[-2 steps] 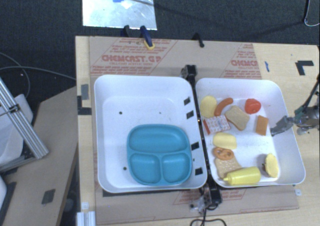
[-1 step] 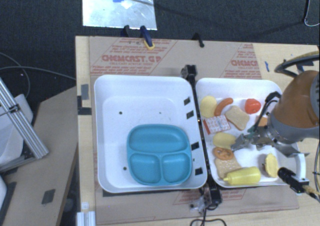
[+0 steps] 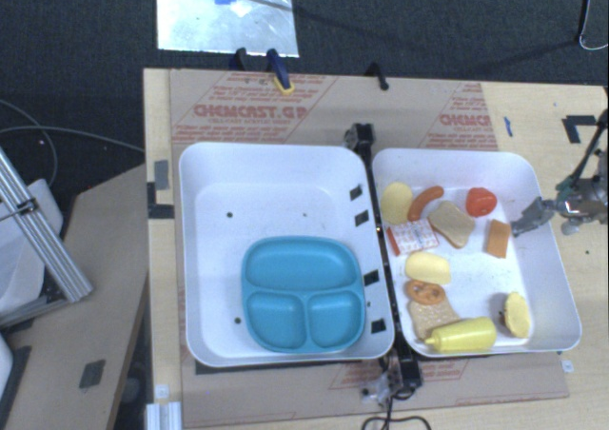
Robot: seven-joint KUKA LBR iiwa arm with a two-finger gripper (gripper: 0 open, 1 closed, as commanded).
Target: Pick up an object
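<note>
**Gripper waiting at the right edge of the toy-food bin**

The gripper (image 3: 533, 216) is reaching in at the right edge of the frame, over the right rim of the right bin (image 3: 547, 271). It is small and dark there, so it is not possible to tell if its fingers are spread or pressed together, and nothing is showing between them.

The things to pick are lying in the right bin. In its upper part a pale yellow lemon (image 3: 397, 201) is sitting beside a sausage (image 3: 424, 201), and a red tomato (image 3: 481, 201) is resting further to the right. Below them a slice of bread (image 3: 451, 224) is lying near an orange wedge (image 3: 497, 239), which is the piece nearest to the gripper. A small red and white card (image 3: 411, 236) is lying at the left wall. In the lower part a yellow block (image 3: 427, 268), a brown pretzel (image 3: 425, 293), a cracker (image 3: 429, 316), a long yellow-green piece (image 3: 463, 335) and a yellow half fruit (image 3: 516, 314) are lying close together.

The left bin (image 3: 276, 181) is holding a blue divided plate (image 3: 303, 293) in its lower half.
</note>
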